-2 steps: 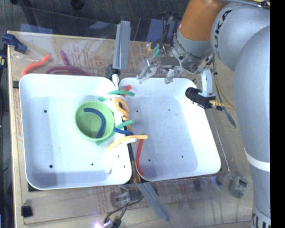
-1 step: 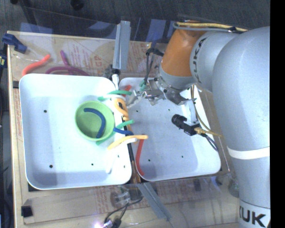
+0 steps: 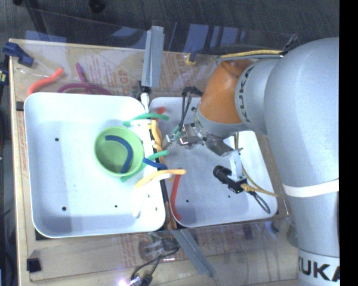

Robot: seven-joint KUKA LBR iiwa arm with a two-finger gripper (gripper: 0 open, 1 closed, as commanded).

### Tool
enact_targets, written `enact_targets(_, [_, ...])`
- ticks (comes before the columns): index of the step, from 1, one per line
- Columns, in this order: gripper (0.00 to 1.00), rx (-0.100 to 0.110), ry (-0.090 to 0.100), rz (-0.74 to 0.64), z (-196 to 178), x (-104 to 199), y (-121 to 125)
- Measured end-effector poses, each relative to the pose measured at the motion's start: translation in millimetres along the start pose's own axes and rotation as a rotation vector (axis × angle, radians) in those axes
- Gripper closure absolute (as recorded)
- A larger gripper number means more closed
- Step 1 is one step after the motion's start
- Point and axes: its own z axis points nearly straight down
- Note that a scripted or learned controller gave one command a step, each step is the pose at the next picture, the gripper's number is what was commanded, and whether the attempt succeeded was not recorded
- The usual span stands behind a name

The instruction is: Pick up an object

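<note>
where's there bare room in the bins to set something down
Left bin: its left half and near strip, left of and below the green bowl, are bare. Crowded along the shared rim, where colored sticks pile, and under the arm.

A green bowl [image 3: 118, 151] with a blue ring [image 3: 126, 154] inside sits in the left bin [image 3: 53, 195]. Thin sticks, yellow [image 3: 161, 176] and green [image 3: 144, 118], lie across the middle edge. The big grey arm [image 3: 286, 94] reaches over the right bin [image 3: 209, 210].
</note>
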Motion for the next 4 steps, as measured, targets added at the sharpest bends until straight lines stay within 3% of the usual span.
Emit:
enact_targets(1, [0.00,0.002,0.003,-0.285,2,-5,-23])
enact_targets(2, [1.00,0.008,0.013,-0.292,-6,0,-23])
enact_targets(3, [1.00,0.018,0.022,-0.094,-92,67,33])
enact_targets(4, [1.00,0.019,0.024,-0.100,-102,68,33])
